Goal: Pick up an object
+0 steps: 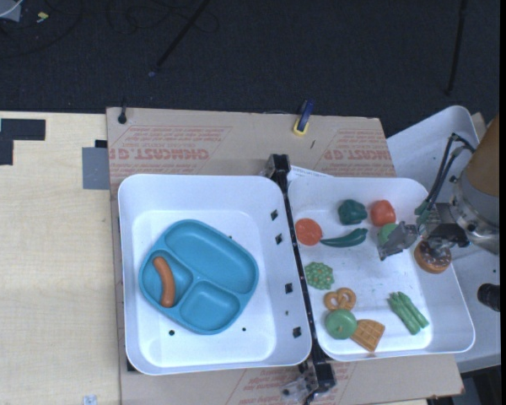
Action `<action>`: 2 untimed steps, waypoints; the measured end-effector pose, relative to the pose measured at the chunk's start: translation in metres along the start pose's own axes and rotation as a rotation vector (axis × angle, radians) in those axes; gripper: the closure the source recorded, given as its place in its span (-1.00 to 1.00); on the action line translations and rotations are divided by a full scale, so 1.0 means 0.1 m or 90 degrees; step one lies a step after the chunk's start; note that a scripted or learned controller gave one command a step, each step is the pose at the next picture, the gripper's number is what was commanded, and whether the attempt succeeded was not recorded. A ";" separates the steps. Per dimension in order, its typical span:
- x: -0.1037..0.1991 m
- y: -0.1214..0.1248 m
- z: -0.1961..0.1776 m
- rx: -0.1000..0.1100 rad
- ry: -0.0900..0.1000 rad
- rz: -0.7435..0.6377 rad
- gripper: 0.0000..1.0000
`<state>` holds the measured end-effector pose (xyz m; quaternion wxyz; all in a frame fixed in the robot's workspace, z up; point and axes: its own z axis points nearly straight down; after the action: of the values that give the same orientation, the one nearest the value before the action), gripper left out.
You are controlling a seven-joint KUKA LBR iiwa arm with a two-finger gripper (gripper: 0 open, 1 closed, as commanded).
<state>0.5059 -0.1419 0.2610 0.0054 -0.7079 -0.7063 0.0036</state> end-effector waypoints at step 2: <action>0.02 -0.07 0.43 -0.003 0.000 -0.002 -1.00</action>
<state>0.4989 -0.1397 0.2179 0.0033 -0.7070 -0.7072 0.0018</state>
